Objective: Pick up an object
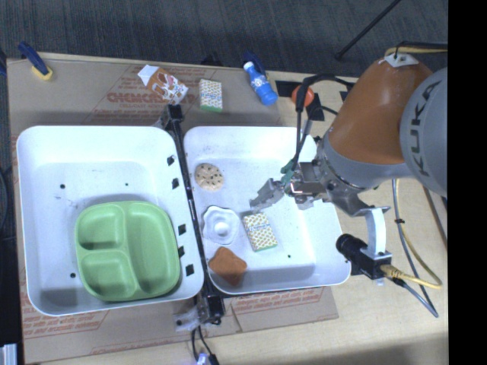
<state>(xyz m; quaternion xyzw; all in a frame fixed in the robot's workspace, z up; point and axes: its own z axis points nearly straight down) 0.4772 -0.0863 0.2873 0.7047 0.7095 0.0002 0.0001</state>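
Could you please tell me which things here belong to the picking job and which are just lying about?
Job:
two-finger gripper
round speckled cookie
small white cup
patterned rectangular packet
brown wedge-shaped block
right white bin

Lying about:
green divided tray in the left white bin
blue bottle
green-white packet

Gripper [268, 194] over right bin [304, 268], near patterned packet [260, 231]; green tray [125, 249] in left bin [46, 173]
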